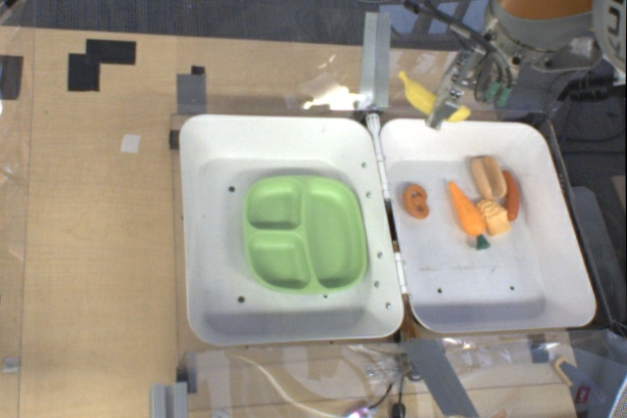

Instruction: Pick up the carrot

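I see a green plate (304, 234) with three parts sitting in the left bin (211, 308). In the right bin (490, 299) there is a small brown pretzel (416, 201). Next to it lies the carrot (466, 209), pointing up and left, touching a hot dog bun (488, 177) and a red sausage (511, 194). A yellow banana (419, 95) lies just past the bin's far edge. My gripper (450, 109) hangs over that far edge, away from the carrot. I cannot tell how wide it is.

The bench (88, 240) bears 2 white bins (206, 308); a banana (419, 95) beside them.
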